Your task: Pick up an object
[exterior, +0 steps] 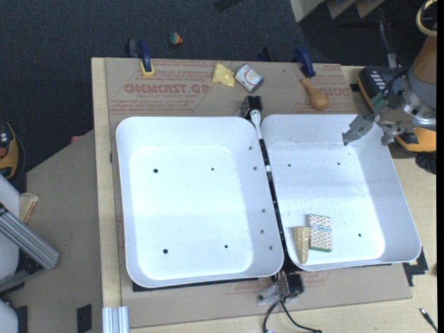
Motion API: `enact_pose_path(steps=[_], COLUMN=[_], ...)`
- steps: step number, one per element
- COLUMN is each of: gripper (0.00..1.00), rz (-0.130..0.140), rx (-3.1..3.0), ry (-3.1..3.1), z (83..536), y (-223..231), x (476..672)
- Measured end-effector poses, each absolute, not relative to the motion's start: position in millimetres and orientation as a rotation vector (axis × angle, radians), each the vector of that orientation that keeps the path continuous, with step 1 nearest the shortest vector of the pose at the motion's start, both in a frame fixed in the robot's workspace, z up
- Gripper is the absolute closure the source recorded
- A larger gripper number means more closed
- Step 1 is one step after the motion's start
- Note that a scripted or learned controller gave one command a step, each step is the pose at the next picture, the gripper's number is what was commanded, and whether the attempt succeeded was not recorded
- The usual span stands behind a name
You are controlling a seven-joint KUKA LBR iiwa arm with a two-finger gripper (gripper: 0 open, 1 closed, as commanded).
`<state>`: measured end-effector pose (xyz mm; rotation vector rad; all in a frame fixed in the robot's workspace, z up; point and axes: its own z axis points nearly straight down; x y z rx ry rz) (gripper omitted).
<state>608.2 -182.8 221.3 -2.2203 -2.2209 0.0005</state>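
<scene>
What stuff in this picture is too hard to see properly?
- Grey robot arm, camera view: cut off by the right edge.
- Its hand: blurred, finger positions unclear.
- Tiny orange-green object on the dark floor: too small to identify.
- Patterned tan items in the right white bin: overlapping, count unclear.

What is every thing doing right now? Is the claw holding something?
Claw: over the right bin's far right corner, holding nothing.
Sponge: lying flat in the right bin, near its front edge.
Wedge: lying against the sponge's left side.
Left bin: sitting level on the bench.
Right bin: sitting level beside it.
</scene>
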Motion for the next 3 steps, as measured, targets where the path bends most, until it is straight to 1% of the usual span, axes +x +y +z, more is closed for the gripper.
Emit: enact_pose_path(steps=[1, 2, 3], gripper=[0.0, 1.0, 1.0], rz=[-0.017, -0.003, 0.004], rx=[-2.23, -2.224, -2.209], ry=[-2.238, -2.229, -2.223], z=[424, 423, 362], y=[-161, -161, -97], x=[590.8, 590.8, 594.4])
